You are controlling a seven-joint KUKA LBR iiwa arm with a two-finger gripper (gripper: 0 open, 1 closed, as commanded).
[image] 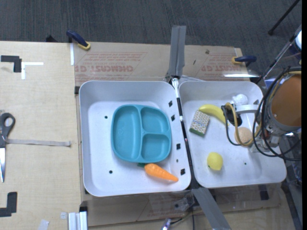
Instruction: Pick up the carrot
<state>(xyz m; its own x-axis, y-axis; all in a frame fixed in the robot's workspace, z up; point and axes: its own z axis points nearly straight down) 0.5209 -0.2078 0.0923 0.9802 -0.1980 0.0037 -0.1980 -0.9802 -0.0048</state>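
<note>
Bench (38, 176): 2 white bins (91, 143) (249, 174) side by side; scissors (5, 128) at left.

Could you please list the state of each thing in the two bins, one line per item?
carrot: lying flat in left bin, against the plate's near edge
teal divided plate: upright, compartments bare
banana: lying in right bin
sponge: lying beside banana
lemon: resting alone
gripper: over right bin

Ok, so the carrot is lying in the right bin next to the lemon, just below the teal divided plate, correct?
Not quite. The camera view shows the carrot in the left bin, not the right one, so it is not next to the lemon, which sits in the right bin. The rest holds: the carrot lies just below the teal divided plate.
</note>
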